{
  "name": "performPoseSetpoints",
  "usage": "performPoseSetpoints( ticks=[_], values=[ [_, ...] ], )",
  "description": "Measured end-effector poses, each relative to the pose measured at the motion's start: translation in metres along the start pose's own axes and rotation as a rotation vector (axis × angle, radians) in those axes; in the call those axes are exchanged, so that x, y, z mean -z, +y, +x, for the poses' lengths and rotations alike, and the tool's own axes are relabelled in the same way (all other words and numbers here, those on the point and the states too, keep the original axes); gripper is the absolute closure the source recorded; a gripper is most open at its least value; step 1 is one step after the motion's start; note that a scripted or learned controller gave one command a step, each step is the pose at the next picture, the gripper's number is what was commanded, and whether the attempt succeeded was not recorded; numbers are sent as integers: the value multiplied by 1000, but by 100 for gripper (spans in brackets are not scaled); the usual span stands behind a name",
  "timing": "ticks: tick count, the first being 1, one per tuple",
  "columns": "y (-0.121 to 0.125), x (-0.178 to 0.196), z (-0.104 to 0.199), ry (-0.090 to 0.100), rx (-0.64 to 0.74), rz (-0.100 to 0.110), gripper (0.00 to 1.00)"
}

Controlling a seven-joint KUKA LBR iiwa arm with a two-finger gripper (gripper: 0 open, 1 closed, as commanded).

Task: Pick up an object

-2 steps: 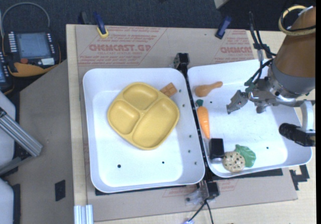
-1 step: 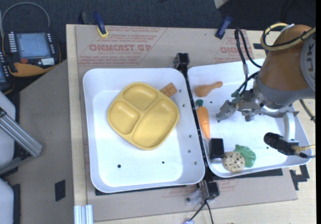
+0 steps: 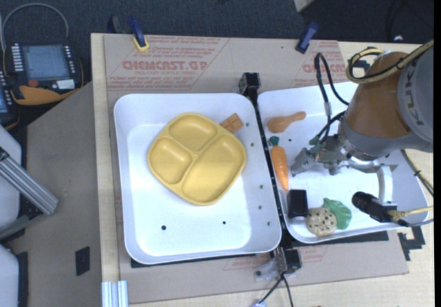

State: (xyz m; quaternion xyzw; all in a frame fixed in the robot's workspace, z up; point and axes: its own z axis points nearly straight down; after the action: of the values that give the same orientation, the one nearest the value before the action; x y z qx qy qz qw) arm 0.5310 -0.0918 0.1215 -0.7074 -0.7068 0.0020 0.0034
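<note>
Objects lie loose in the right bin (image 3: 413, 188), the jaws (image 3: 308, 158) above them; whether they are open I cannot tell.
Carrot (image 3: 280, 167) lies along the bin's left wall, drumstick (image 3: 285, 121) near its far-left corner, cookie (image 3: 320, 221), black block (image 3: 297, 203) and green piece (image 3: 338, 210) at its near edge. Yellow divided plate (image 3: 197, 158) sits in the left bin (image 3: 138, 216).

We see a yellow divided plate (image 3: 197, 157) in the left bin (image 3: 138, 230). In the right bin (image 3: 413, 192) lie a carrot (image 3: 280, 167), a cookie (image 3: 320, 221) and a green toy (image 3: 338, 211), beneath the arm (image 3: 382, 109).
</note>
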Motion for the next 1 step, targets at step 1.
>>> performPoseSetpoints(
  ticks=[1],
  values=[
    [2,13,0,-2,-1,-8,100]
  ],
)
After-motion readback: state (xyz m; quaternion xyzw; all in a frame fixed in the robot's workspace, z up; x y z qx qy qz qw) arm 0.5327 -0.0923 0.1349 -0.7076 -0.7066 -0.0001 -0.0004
